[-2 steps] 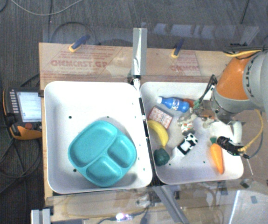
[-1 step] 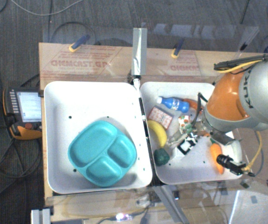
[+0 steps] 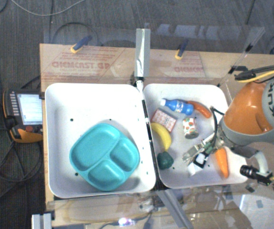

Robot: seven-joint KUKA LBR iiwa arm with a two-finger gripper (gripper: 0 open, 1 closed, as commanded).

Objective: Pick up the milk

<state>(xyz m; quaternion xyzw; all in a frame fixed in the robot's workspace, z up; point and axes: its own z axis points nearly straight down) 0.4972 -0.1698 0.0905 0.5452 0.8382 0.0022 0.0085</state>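
Reading faintly "CHEMCAST" in red, the bench sheet (image 3: 82, 65).

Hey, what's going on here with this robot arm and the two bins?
The arm's gripper is low in the right bin, beside a carrot. The milk carton lies apart from it, near the banana, with nothing gripping it. A blue bottle sits at the back. The left bin holds a teal divided plate.
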